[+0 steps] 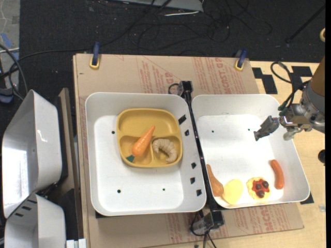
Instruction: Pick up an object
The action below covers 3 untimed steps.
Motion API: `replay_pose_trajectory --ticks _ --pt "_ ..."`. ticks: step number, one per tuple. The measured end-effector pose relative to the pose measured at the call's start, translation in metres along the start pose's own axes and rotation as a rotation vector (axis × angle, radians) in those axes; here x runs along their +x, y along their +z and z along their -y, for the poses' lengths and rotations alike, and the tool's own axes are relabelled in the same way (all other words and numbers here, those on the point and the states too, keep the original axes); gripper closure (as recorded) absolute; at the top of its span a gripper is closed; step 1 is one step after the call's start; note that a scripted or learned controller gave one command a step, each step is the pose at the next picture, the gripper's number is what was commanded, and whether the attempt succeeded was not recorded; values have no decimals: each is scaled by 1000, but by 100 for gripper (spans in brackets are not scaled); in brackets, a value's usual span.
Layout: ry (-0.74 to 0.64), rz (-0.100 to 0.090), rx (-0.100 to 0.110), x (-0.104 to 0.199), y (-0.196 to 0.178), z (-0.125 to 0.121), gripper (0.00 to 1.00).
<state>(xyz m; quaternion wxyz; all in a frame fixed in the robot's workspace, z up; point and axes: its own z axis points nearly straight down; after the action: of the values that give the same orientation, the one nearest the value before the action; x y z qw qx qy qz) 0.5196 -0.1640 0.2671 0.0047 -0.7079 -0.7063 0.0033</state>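
Toy sausage (278, 173), small, orange-red and rod-shaped, is lying untouched at the lower right of the right bin (232, 107), beside a pizza-like toy (258, 187). Gripper (266, 127) is hovering above, at frame right, carrying nothing; finger state cannot be told; grasp not yet begun

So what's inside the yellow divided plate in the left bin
A carrot and a pale shrimp lie in the yellow plate. The plate surface beneath them is covered.
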Motion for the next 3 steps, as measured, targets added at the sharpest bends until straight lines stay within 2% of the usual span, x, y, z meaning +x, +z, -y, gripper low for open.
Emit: replay_pose_trajectory --ticks 1,2,3 --pt "-3 2 -11 0 -6 -2 0" --pt "-1 1 -7 -1 38 -5 0" --pt "-1 0 -6 7 98 -2 0"
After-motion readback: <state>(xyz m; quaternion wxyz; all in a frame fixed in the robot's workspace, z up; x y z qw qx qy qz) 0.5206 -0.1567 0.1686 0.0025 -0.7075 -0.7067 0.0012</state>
